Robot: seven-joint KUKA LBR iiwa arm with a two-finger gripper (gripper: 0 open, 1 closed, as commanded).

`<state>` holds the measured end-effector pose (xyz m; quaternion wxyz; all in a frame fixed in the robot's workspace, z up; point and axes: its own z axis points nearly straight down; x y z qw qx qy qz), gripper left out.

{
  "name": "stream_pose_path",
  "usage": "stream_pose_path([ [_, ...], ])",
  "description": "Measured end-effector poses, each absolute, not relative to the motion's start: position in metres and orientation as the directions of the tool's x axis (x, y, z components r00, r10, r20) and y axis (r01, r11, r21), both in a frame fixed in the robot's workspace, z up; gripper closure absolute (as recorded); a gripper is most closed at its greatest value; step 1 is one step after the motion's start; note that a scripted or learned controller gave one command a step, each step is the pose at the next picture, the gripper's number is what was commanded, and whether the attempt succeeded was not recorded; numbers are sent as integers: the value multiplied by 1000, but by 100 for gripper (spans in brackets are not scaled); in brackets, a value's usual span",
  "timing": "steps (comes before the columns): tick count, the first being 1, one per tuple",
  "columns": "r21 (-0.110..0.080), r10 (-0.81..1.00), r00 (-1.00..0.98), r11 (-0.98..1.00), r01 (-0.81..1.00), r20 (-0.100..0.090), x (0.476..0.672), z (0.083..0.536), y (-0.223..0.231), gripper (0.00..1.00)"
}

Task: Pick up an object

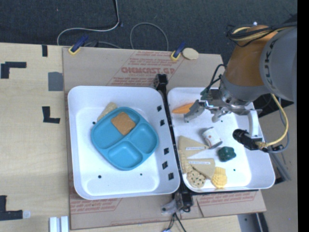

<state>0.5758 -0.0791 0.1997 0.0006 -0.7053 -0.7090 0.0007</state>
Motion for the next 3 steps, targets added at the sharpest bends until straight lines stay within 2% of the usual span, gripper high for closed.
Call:
stream_pose_path([
  [1,-1,1000,5,-5,1000,-5,557,112,-133,0],
  [2,3,1000,-2,2,1000,-3,633,107,-150,0],
  [3,-28,1000,-7,6,1000,-11,664,85,-118,0],
])
